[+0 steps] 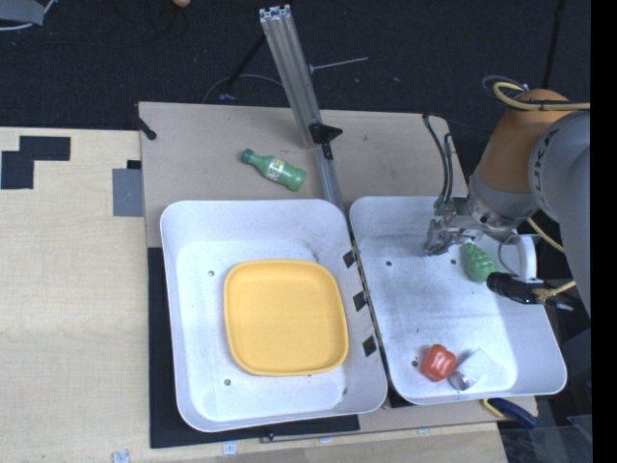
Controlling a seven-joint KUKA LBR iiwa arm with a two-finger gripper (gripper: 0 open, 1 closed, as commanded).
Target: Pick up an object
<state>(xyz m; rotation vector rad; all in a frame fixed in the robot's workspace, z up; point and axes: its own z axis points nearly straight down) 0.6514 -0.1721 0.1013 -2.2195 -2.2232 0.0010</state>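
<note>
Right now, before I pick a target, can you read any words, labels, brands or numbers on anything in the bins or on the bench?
None can be read.
Green bottle on the bench behind the left bin: it has a pale label band, too small and blurred to read.
Yellow plate, red object and green object in the right bin: no visible text.

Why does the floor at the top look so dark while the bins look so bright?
Camera view: light falls evenly from above, so the white bins and yellow plate show bright with faint shadows; the dark floor reflects little. The end effector looks slightly soft, and the small grey item beside the red object is hard to identify.
</note>
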